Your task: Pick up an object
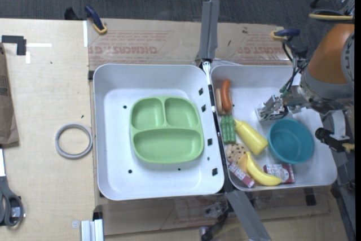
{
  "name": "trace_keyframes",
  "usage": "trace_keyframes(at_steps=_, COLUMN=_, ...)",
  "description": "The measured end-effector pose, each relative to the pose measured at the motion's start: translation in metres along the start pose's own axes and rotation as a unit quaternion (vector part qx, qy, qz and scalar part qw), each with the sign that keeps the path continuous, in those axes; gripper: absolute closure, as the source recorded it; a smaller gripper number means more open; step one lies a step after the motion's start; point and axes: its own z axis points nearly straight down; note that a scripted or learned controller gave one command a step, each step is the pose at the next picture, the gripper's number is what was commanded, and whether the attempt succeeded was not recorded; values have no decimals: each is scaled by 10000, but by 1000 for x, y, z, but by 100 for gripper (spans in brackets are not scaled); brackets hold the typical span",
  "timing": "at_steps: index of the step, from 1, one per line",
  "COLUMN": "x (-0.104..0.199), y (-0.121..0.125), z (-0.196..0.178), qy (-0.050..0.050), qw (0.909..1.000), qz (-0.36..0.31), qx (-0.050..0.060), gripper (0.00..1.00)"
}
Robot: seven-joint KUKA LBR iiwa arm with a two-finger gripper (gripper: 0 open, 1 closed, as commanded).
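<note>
Currently the grey arm (333, 65), with its orange band showing at the right, is reaching down into the right bin (248, 79), and its gripper (272, 110) is hanging low over the white floor, just beside the upper left rim of the blue bowl (291, 141). Whether it is gripping anything cannot be told.

Nothing is lying visibly between the gripper's tips, and the objects for picking are all resting in the right bin. Along the bin's left wall an orange hot dog (225, 95) is lying with its long axis running nearly straight up and down the view. Just below it, a green ridged piece (228, 129) is lying along much the same line. A yellow bottle (250, 136) is lying tilted, its narrow end pointing to the upper left and its broad end toward the bowl. A banana (259, 172) is curving from the upper left down to the lower right, touching a cookie (235, 151) at its upper end and a small red-and-white packet (280, 172) near its lower end.

In the left bin (107, 138) a green divided plate (167, 130) is sitting flat near the middle. A grey tape ring (74, 140) is lying on the bench, left of that bin.
</note>
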Motion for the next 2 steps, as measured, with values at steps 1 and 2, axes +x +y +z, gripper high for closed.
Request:
trace_keyframes(at_steps=1, x=0, y=0, z=0, qy=-2, qw=10000, qz=1, qx=-1, gripper=0)
trace_keyframes(at_steps=2, x=-14, y=27, z=1, qy=-15, qw=9994, qz=343, qx=12, gripper=0)
